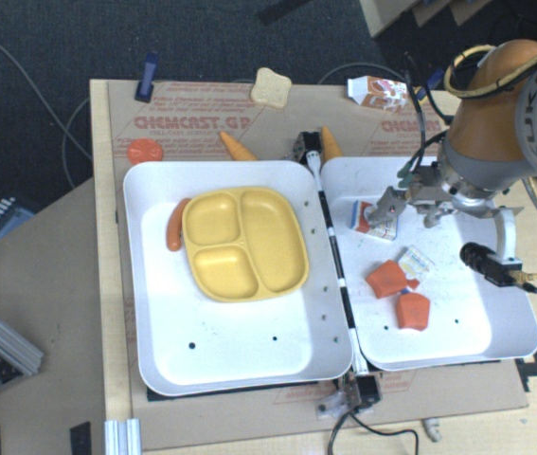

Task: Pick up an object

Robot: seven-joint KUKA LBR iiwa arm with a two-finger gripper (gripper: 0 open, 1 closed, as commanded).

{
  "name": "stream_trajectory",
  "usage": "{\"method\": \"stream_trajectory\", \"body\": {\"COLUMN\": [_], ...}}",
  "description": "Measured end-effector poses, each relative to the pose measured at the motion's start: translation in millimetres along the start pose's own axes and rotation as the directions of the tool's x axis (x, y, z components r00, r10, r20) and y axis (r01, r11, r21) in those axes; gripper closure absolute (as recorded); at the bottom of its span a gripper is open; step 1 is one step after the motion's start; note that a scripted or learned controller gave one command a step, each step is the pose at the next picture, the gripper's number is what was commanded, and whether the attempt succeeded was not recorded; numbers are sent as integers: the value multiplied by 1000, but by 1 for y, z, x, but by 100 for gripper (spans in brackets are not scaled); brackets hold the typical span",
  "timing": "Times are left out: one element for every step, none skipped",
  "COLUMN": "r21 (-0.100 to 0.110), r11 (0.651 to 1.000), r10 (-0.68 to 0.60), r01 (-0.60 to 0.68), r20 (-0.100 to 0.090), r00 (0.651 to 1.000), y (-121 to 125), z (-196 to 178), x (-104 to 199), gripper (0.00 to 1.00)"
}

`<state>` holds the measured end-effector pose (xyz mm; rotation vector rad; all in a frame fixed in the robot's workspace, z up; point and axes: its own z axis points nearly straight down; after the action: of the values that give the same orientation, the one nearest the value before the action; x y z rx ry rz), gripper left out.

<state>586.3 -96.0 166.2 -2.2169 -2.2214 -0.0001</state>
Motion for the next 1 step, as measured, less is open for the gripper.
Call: {"method": "stream_trajectory", "body": {"r21": [-12], "r11": [1000], "r10": [2], "r01": [-2], "r20": [5], "r00": [1000], "y": [-19], "z": [78], "x": [2], "gripper": [0]}}
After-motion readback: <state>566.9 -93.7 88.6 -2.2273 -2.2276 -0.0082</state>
